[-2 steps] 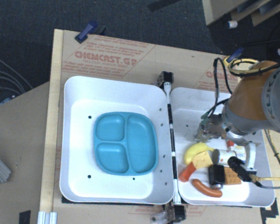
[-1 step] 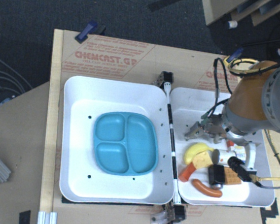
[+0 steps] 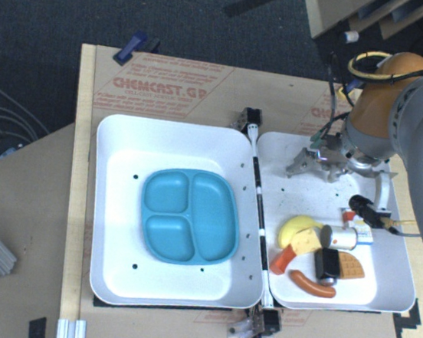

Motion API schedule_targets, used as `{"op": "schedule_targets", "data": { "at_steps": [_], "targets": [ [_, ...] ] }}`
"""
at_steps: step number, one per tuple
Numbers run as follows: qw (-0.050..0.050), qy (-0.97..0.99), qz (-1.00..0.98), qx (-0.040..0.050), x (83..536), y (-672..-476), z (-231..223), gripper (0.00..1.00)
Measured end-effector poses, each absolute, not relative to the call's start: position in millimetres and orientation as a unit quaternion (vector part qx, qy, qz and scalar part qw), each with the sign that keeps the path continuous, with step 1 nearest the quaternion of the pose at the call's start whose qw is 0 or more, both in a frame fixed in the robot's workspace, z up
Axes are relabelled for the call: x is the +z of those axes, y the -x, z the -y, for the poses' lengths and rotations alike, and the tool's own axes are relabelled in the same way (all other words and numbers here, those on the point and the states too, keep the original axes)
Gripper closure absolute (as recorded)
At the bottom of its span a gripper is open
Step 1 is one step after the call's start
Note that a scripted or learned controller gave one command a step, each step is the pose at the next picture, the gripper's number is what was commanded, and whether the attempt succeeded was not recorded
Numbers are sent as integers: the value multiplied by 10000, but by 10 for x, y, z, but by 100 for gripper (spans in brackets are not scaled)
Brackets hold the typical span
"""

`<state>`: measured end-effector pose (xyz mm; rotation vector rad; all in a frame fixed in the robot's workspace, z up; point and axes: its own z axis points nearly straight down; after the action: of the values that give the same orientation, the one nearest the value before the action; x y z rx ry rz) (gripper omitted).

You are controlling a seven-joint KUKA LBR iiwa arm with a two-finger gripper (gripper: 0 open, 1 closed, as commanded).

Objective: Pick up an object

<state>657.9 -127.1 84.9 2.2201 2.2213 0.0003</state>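
My gripper (image 3: 315, 170) stands low over the far end of the right bin (image 3: 388, 292), open, with nothing between its fingers. The objects lie in a cluster at that bin's near end, well apart from the gripper: a yellow fruit (image 3: 300, 232), an orange carrot (image 3: 283, 260), a red sausage (image 3: 312, 284), a black block (image 3: 328, 265), a brown waffle piece (image 3: 350, 266) and a white cylinder (image 3: 348, 238) with a small red bit (image 3: 350, 216) beside it.
The left bin (image 3: 121, 152) holds a blue divided plate (image 3: 190, 216). A black clamp strip (image 3: 257, 201) runs along the seam between the bins. The grey arm with its orange band (image 3: 379, 101) comes in over the right bin's far right corner.
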Motion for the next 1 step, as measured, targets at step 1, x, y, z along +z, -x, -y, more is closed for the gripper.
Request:
{"op": "schedule_targets", "data": {
  "at_steps": [1],
  "targets": [
    [-11, -7076, -7067, -4, 841, -5450, 1085, 0]
  ]
}}
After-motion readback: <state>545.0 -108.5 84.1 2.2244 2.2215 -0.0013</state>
